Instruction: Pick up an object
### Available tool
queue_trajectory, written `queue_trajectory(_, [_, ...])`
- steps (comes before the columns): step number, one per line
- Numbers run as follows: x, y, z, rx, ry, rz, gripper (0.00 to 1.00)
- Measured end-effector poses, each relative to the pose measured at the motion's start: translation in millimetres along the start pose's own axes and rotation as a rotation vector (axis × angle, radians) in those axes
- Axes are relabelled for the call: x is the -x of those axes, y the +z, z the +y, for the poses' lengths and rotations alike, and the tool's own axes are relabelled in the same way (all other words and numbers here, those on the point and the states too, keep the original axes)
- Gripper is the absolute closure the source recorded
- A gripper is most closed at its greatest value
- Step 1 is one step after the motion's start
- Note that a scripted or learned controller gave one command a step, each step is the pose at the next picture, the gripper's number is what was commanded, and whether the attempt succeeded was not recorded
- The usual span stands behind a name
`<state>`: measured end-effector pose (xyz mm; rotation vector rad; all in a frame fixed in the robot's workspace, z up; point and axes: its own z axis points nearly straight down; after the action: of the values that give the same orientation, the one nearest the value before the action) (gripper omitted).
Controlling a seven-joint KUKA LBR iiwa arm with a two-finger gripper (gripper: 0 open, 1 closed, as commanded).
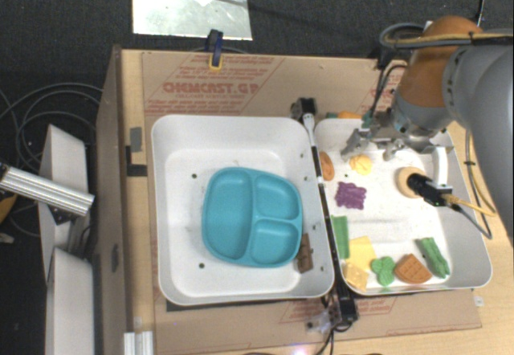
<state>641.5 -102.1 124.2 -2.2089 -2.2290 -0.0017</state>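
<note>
Over the far part of the right bin, toward the counter's far right corner, the claw hangs low with its two grey fingers spread apart and nothing clamped between them. The grey arm comes in from the counter's right edge and bends down through its orange band, so the wrist tilts and the fingers point toward the wall the two bins share.

A small yellow piece lies on the bin floor just on the near side of the gap between the fingertips. Whether either finger touches it cannot be told. An orange lump lies beside it, against the bin's left wall, and a smaller orange bit sits at the bin's far rim. A purple piece lies a little nearer the counter's front edge. A tan disc lies to its right, toward the counter's right edge.

A row of things lies along the right bin's front side: a green strip by the left wall, a yellow block beside it, a small green lump, a brown waffle-like wedge, and a green ridged stick closest to the right edge.

The left bin, well apart from the claw, holds a teal divided plate near its middle. A small brown thing lies against its right wall, just beside the plate's front right corner.
</note>
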Motion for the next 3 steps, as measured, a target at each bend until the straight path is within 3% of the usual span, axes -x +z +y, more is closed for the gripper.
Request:
queue_trajectory(1, [-10.0,-37.6,-97.2,0.0,0.009,-0.002,0.0])
queue_trajectory(2, [56.1,-44.3,-87.2,0.005,0.013,-0.008,0.0])
queue_trajectory(3, [-25.0,-46.9,-85.3,0.003,-0.002,0.0,0.0])
